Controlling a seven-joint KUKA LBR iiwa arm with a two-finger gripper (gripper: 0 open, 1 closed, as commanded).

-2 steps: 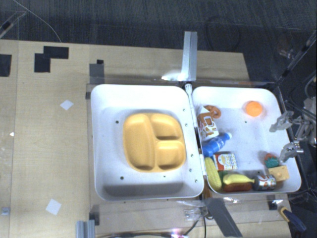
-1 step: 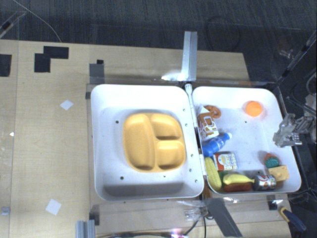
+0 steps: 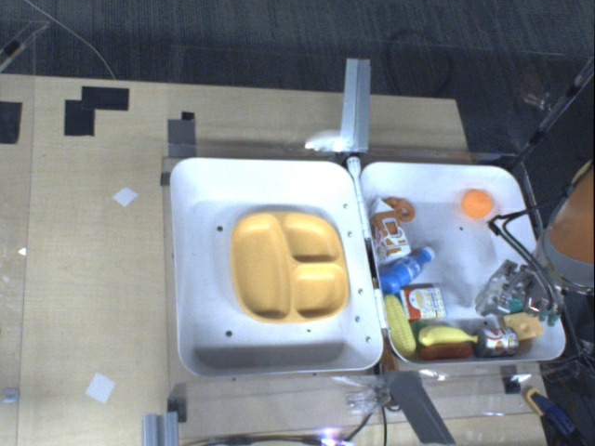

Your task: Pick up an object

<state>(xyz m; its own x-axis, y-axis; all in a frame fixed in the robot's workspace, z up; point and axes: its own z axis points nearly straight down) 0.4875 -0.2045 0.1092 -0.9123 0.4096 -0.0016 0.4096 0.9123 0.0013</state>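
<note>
The right bin [image 3: 437,177] holds the loose objects. An orange ball [image 3: 477,203] lies at its back right. A brown and white carton [image 3: 390,235] leans along the left wall, with a blue bottle [image 3: 406,270] just in front of it. A small red and green box [image 3: 425,302] sits mid-bin. Along the front wall lie a corn cob [image 3: 399,325], a yellow and brown banana-like piece [image 3: 444,339], a small can [image 3: 497,344] and a tan piece [image 3: 528,326]. My gripper [image 3: 509,294] hangs low at the bin's right side, just above the can and the tan piece.
The left bin [image 3: 195,249] holds a yellow divided tray [image 3: 288,266]. A metal post [image 3: 356,105] stands behind the wall between the bins. A black cable [image 3: 513,240] loops from the arm over the right bin's back right.
</note>
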